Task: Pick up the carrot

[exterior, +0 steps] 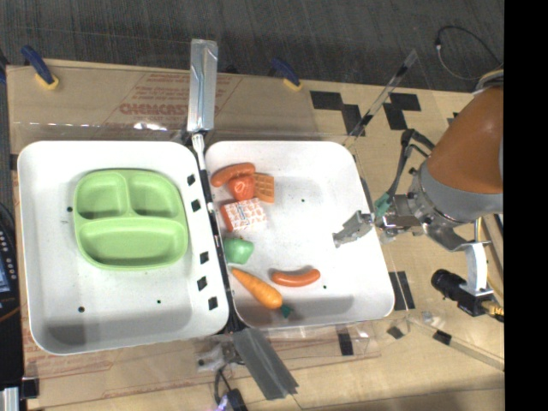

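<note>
Carrot (258, 288) lies near the right bin's (330, 165) near-left corner, just beside a sausage (294, 276) and green piece (239, 250). Gripper (351, 229) hovers well right; finger spread cannot be told. Crowding neighbours and the bin wall could spoil a grasp.

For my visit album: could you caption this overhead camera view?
Tool over the right bin, apart from the carrot near its front edge.

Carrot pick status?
Done: nothing visible. The carrot lies in the right bin, near its front-left corner, beside a sausage. In hand: the tool hangs near the bin's right edge, apart from the carrot. Left: approach, grasp, lift.
</note>
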